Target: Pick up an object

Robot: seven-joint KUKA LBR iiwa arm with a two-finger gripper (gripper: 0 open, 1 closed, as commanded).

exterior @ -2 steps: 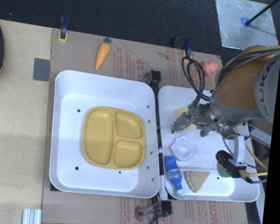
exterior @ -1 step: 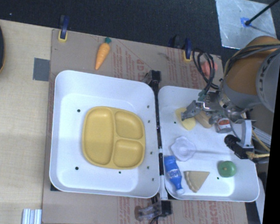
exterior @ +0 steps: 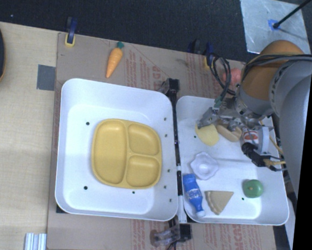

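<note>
Bench carrying two white bins; we are lowering pincer [exterior: 215,118] into right bin [exterior: 272,210], just above pale yellow food piece [exterior: 208,135]. Pincer state: cannot tell. Next, we judge, closing and lifting.

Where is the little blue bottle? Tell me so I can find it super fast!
Look at the right white bin, the one the robot arm reaches into. Go to its bottom left corner, right beside the wall shared with the other bin. The blue bottle lies there next to a tan wedge; it is the only blue thing in the bin.
</note>
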